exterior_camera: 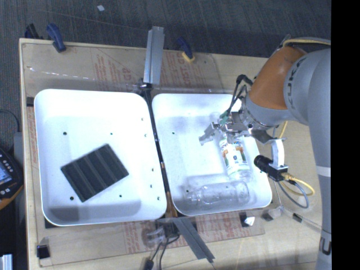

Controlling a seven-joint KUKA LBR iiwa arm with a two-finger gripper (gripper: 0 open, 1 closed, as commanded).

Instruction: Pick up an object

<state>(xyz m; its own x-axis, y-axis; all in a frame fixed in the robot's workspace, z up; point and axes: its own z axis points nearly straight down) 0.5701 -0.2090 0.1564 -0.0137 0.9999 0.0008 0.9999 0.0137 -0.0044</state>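
Your gripper low in the right bin, finger state impossible to tell, small labelled bottle just beside it near the right edge, clear bottle along the front edge, dark ridged slab in the left bin.

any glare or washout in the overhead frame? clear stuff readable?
Camera view: both white bins run near-blown under bright light. The clear plastic bottle lying along the right bin's near wall has faint outlines. The labelled bottle reads clearly, and so does the dark ribbed slab. The tool shows low contrast against the white.
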